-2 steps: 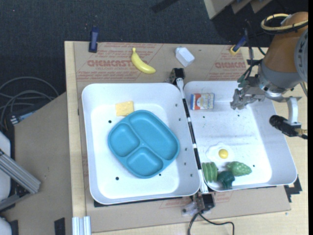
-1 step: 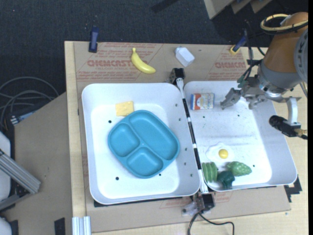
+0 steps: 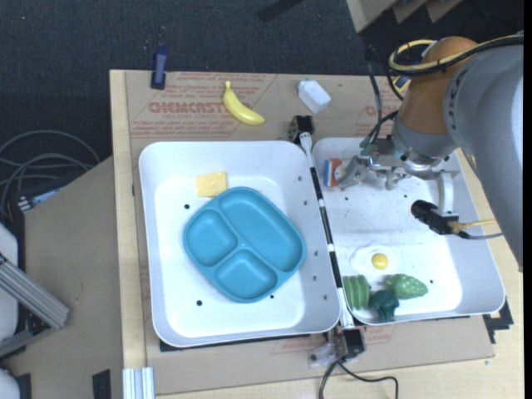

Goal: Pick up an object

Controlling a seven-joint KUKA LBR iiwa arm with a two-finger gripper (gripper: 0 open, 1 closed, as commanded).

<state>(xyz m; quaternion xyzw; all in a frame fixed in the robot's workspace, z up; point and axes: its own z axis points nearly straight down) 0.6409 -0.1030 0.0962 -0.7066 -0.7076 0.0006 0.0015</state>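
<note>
Small red-and-white object (image 3: 333,171) in right bin (image 3: 478,293) beside end effector (image 3: 371,163), grip state indiscernible.

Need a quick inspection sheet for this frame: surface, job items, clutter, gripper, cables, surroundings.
Surface: cardboard-topped bench bearing left bin and right bin.
Job's things: blue tray and yellow slice in left bin; fried egg, green toys in right bin.
Clutter: banana, white block on the cardboard.
Gripper: gripper over right bin's far end; fingers unclear.
Cables: coil left of bench.
Surroundings: dark carpet.
</note>
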